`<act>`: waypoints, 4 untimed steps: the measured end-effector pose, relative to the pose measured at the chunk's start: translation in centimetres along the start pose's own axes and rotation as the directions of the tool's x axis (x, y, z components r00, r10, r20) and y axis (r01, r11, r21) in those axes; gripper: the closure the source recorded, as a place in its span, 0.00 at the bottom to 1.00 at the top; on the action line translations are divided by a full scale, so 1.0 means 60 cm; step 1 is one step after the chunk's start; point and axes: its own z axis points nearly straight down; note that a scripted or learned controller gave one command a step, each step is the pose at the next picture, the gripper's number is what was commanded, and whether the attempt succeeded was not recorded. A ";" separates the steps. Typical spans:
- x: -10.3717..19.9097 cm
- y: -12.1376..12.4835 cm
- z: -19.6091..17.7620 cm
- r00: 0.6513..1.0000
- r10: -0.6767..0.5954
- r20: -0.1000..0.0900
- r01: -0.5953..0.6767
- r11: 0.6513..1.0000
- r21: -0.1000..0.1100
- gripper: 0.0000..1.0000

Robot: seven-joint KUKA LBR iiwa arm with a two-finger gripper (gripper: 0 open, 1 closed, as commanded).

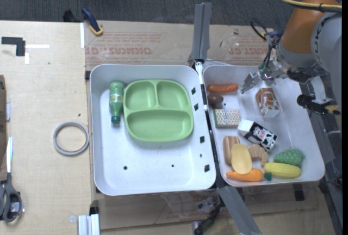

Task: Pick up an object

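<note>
My gripper hangs over the back of the right bin, its fingers spread and nothing between them. Just below it lies a clear packet of bread. To its left are an orange sausage, a brown lump and a speckled cracker. Nearer the front lie a cow-patterned carton, a pale oval chip, a carrot, a corn cob and a green vegetable. The left bin holds a green divided plate and a green bottle.
The arm's orange band and grey links fill the upper right, above the right bin's far corner. A tape ring and scissors lie on the bench to the left. A grey divider post rises between the bins.
</note>
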 end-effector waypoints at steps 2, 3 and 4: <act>-0.033 -0.082 0.007 0.968 0.249 -0.008 -0.249 0.968 0.024 1.00; -0.041 -0.038 0.025 0.968 0.251 -0.009 -0.251 0.968 0.024 1.00; 0.013 -0.024 -0.147 0.963 0.269 -0.008 -0.269 0.963 0.026 1.00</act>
